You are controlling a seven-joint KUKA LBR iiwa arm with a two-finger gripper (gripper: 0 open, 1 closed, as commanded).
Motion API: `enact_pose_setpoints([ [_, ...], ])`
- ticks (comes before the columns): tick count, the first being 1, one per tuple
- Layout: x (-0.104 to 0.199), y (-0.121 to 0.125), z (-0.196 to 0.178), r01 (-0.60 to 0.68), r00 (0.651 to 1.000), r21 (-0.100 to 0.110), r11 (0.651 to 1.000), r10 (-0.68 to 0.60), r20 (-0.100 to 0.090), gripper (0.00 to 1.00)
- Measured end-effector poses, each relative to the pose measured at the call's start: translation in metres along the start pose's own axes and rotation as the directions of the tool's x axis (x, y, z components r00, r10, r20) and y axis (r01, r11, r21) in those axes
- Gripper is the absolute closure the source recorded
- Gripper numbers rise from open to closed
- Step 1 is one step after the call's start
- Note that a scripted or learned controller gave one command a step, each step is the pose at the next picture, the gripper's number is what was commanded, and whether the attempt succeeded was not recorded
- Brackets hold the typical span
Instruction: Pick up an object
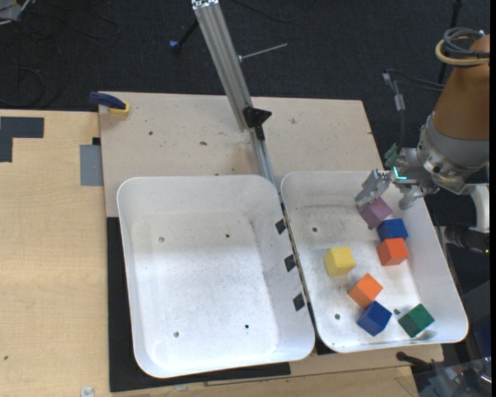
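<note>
The right bin (318, 190) holds several small blocks. A purple block (375, 212) lies near its far right side, with a blue block (392, 229) and a red block (392, 251) just in front of it. A yellow block (340, 260) sits mid-bin. An orange block (365, 289), a second blue block (374, 318) and a green block (416, 319) lie near the front. My gripper (389, 192) hangs over the bin's far right part, just above the purple block. Its fingers are spread, open, with nothing between them.
The left bin (149, 222) lies beside the right one, with a black-clipped divider (289, 263) between them. A slanted metal pole (227, 60) rises behind the bins. A small blue and yellow clamp (109, 102) sits at the board's far left corner.
</note>
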State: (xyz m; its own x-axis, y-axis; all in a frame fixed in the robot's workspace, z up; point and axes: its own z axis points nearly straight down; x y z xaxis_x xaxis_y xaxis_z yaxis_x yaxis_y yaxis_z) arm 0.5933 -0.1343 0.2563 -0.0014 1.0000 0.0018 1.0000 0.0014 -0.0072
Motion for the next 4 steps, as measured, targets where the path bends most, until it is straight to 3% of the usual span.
enact_pose_setpoints([
  [1, -0.001, 0.001, -0.002, -0.001, 1.0, -0.004, 1.0, 0.001, 0.001, 0.0],
  [3, 0.009, 0.007, 0.118, -0.001, 1.0, 0.002, 1.0, 0.001, 0.0, 0.0],
  [4, 0.01, 0.008, 0.166, -0.002, 1.0, -0.007, 1.0, 0.002, 0.002, 0.0],
])
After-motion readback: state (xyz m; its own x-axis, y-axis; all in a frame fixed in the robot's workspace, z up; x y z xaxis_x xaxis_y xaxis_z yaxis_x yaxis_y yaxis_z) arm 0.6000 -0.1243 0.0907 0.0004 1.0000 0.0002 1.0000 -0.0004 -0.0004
